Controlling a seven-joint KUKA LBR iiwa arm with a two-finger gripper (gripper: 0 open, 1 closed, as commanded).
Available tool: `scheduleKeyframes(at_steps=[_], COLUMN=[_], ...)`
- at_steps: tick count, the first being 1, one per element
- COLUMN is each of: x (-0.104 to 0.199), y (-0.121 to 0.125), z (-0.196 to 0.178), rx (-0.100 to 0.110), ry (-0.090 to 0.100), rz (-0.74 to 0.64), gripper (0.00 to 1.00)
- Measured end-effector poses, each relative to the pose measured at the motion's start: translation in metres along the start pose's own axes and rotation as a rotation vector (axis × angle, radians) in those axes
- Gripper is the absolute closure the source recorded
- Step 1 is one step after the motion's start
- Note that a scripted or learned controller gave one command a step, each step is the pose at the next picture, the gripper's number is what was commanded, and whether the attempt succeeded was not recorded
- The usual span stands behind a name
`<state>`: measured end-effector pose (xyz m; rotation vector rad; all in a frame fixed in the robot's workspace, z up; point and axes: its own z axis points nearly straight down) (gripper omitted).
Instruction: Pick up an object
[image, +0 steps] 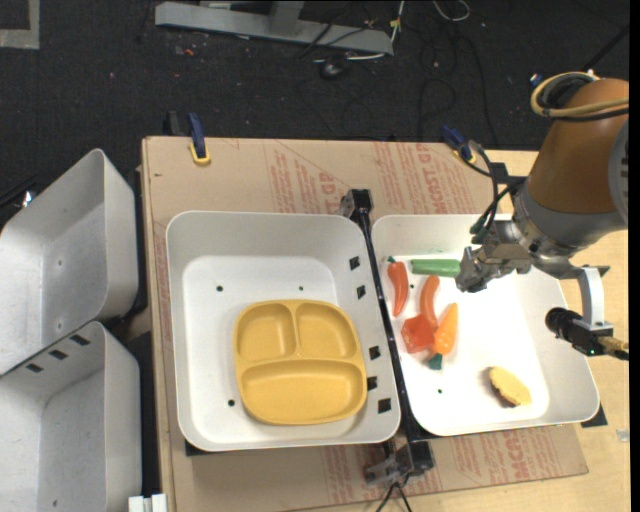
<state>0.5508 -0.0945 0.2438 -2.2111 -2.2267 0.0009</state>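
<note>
The pincer (472, 277) hangs over the upper middle of the right shallow white plastic bin (560, 405), just beside the right end of a green plastic stick (434, 266); whether it is wide or narrow cannot be told. 3 orange-red plastic pieces (428, 318) cluster against that bin's left wall. A yellow rounded plastic piece (509, 386) lies apart near the lower right corner, with bare floor around it. The left white bin (190, 330) holds a yellow 3-compartment plastic tray (300, 362), centred, clear of all 4 walls.

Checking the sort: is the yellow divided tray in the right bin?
No, the yellow divided tray lies in the left bin, alone.
</note>
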Motion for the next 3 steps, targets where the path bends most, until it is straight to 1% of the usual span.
scheduleKeyframes(at_steps=[1,2,3], x=[0.055,0.105,0.163], y=[-0.019,-0.022,-0.043], z=[0.013,0.009,0.004], rx=[0.0,-0.001,-0.001], ry=[0.0,0.0,0.0], rz=[0.0,-0.001,-0.001], gripper=[1.0,1.0,1.0])
